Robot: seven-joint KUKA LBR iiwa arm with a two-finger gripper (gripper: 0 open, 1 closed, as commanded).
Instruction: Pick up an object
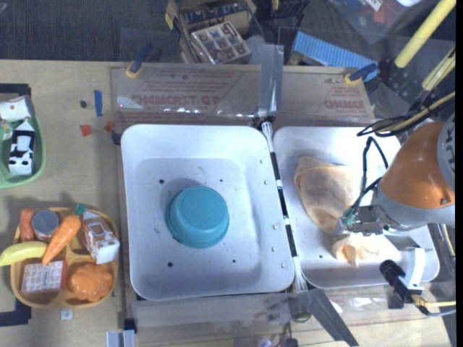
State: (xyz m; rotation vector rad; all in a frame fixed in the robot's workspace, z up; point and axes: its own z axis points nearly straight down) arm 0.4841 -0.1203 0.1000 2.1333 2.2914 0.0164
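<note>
1. Reaching in from the right, the arm (pixel 416 172) hangs over the right bin (pixel 318 270).
2. Gripper (pixel 354 221) sits low among tan objects — a larger piece (pixel 322 186) and a smaller lump (pixel 358 250); its state cannot be told.
3. Left bin (pixel 145 157) — a blue bowl (pixel 197 216), upside down, near centre.

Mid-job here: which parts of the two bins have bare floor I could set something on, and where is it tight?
Left bin: bare floor rings the blue bowl, widest at its far corners and left edge. Right bin: a free strip along the far wall, above the tan cloth. It is crowded near the front right, where the pincer and arm hang over the cloth.
</note>
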